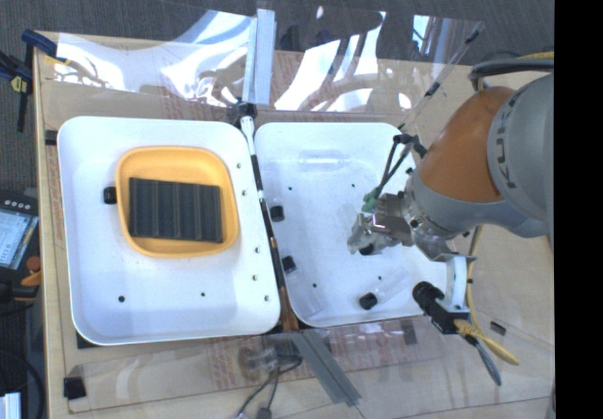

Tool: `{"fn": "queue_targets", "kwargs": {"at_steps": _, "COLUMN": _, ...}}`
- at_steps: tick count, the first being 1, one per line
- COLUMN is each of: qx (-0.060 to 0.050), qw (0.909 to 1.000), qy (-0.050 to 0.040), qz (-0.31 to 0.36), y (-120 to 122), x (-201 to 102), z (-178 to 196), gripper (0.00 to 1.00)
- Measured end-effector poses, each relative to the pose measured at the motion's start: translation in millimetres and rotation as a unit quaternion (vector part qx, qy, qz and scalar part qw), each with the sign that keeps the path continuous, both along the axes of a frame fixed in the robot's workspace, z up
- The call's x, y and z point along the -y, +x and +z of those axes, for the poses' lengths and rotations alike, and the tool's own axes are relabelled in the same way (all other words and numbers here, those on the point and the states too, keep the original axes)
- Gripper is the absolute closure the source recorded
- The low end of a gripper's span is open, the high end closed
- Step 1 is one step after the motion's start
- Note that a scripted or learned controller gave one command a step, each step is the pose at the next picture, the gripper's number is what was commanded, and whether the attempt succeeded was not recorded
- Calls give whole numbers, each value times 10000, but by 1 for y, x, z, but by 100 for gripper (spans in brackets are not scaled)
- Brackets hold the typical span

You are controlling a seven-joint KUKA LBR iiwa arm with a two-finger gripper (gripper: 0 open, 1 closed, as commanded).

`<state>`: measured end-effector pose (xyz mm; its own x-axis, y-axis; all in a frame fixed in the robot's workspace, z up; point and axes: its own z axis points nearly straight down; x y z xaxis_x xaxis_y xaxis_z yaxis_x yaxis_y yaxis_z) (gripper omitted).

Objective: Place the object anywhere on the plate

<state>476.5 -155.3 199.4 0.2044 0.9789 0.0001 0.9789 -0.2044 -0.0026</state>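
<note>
Yellow plastic forms the plate point(174, 166), which lies in the left bin point(85, 285) toward its far side, with a dark ribbed slab point(177, 208) filling its middle. We see the gripper point(369, 231) low over the right bin point(311, 172), near that bin's right edge, at the end of the grey and orange arm point(490, 163). We cannot tell from this angle what state the gripper is in, nor whether it carries anything. Near the right bin's front edge lies a small dark object point(367, 300), apart from the gripper; we take it for the thing to move, though it is too small to make out well. We judge it light and stiff, perhaps prone to roll or slip, so we would take it across its middle, squarely from above.
</note>
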Motion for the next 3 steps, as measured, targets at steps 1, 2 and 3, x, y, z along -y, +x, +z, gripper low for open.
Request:
{"fn": "queue_targets", "kwargs": {"at_steps": 1, "qx": -19, "qw": 9993, "qy": 7, "qz": 386, "y": 0, "x": -62, "z": -2, "gripper": 100}}
{"fn": "queue_targets", "kwargs": {"at_steps": 2, "qx": -1, "qw": 9957, "qy": 5, "qz": 924, "y": 45, "x": -98, "z": 10, "gripper": 100}}
{"fn": "queue_targets", "kwargs": {"at_steps": 3, "qx": -1, "qw": 9821, "qy": 4, "qz": 1884, "y": 101, "x": -134, "z": -9, "gripper": 100}}
